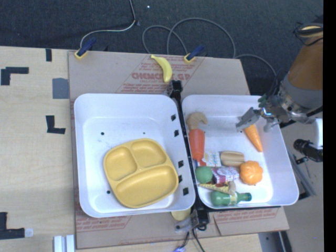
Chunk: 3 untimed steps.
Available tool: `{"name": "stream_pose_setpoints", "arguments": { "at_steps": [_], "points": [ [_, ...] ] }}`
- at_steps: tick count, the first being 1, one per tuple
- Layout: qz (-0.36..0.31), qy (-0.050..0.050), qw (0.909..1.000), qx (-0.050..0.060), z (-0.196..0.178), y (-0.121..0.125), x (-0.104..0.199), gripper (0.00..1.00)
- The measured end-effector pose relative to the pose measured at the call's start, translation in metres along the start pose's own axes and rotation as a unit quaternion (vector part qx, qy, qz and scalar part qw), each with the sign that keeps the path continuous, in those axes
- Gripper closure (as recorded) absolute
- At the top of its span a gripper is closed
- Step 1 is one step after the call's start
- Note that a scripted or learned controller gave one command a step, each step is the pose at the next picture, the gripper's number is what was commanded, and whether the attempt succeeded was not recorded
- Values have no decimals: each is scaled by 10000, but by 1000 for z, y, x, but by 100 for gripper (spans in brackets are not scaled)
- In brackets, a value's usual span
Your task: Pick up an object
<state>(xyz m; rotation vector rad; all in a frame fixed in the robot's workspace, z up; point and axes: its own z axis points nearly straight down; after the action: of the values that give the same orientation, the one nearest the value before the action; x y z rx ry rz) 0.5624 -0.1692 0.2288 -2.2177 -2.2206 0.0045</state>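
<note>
Two white bins sat on the bench, and the gripper (255, 118) hung with its fingers spread open just above a short orange carrot (254, 137) near the far right wall of the right bin (283, 193). More room lay beside the yellow divided plate (140, 171) in the left bin (89, 140). Brown cardboard (105, 72) covered the bench under both bins.

The arm (307, 62) was grey, with a broad orange band wrapped around a rounded segment just above the wrist. Below that band sat a darker grey wrist block carrying small blue and white details. At its end was the claw (255, 118), with slim, pale grey metal fingers.
</note>
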Motion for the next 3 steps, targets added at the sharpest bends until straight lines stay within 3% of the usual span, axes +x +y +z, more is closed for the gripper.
{"name": "stream_pose_setpoints", "arguments": {
  "at_steps": [1, 2, 3],
  "points": [
    [-1, -12, 10000, -34, 133, -51, -52, 0],
    [-20, -5, 10000, -57, 141, 31, -55, 0],
    [-25, -14, 10000, -56, 141, 81, -18, 0]
  ]
}}
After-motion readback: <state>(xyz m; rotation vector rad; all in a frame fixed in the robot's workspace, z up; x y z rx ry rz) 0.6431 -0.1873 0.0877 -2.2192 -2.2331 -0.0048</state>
